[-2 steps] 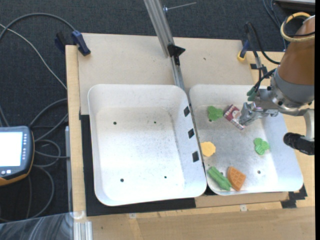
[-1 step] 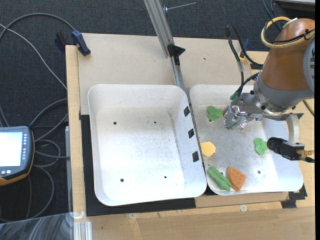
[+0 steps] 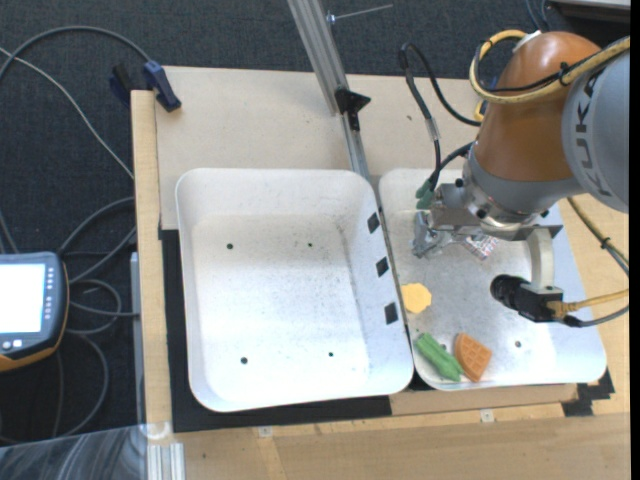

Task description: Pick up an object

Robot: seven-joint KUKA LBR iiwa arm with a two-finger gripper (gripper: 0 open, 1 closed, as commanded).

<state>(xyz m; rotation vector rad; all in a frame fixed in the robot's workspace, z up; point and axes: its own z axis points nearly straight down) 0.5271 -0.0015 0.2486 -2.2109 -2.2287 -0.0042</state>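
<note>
Dark carpet rings a pale wooden counter [image 3: 250,118] bearing two white bins. Nearest, in the right bin [image 3: 560,363], lie a ridged orange wedge [image 3: 473,355], a green pod [image 3: 437,356] and, farther, a yellow lump [image 3: 416,296]. Beyond, the gripper [image 3: 430,238] hovers, whether open or closed unclear.

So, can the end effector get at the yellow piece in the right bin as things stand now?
Probably yes. The yellow piece lies alone on the floor of the right bin, apart from the green piece, and the end effector hangs just above it.
</note>
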